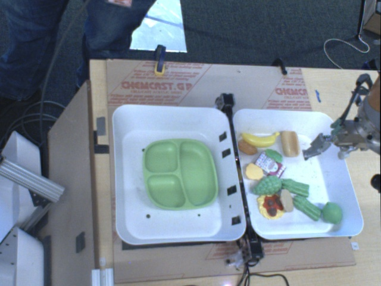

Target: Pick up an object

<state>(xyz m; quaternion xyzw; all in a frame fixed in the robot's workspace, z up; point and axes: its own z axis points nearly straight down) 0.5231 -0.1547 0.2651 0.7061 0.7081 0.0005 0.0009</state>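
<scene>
Several toy foods lie in the right bin (348, 183): a banana (260, 139), a bread roll (290, 143), a red and white packet (269, 165), a leafy green piece (268, 185), two green pickles (296, 187) (306, 208), a pizza slice (271, 206) and a green ball (331, 213). My gripper (329, 150) hangs over the bin's right part, to the right of the bread roll. It is open, its fingers spread apart with nothing between them.
The left bin (128, 159) holds a green divided plate (180, 173). A black hinge strip (235, 165) runs between the two bins. A small orange piece (247, 147) and a yellow piece (254, 171) lie by the right bin's left wall.
</scene>
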